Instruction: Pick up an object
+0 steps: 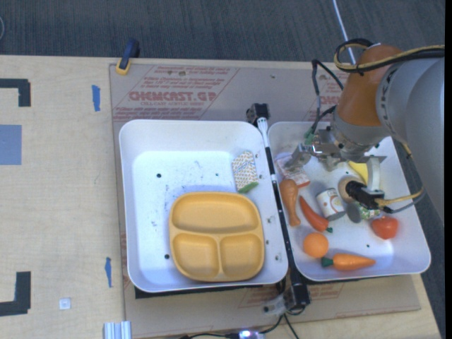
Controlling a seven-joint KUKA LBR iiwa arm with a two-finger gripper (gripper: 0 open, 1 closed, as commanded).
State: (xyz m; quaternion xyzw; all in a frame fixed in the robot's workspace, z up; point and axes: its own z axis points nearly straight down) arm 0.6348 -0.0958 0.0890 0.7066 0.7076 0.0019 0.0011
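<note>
We find the jaws over the far part of the right bin (402, 256); their state we cannot tell. On the bin's near side lie a tomato (385, 227), an orange (316, 245), a carrot (347, 262) and a small white can (328, 202). The left bin (148, 182) holds a yellow divided tray (217, 242).

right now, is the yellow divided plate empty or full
Empty: all three compartments of the yellow divided plate show bare yellow plastic.

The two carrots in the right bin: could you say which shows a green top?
The carrot lying crosswise by the front rim, green end beside the orange ball; the other carrot lies along the left wall.
</note>
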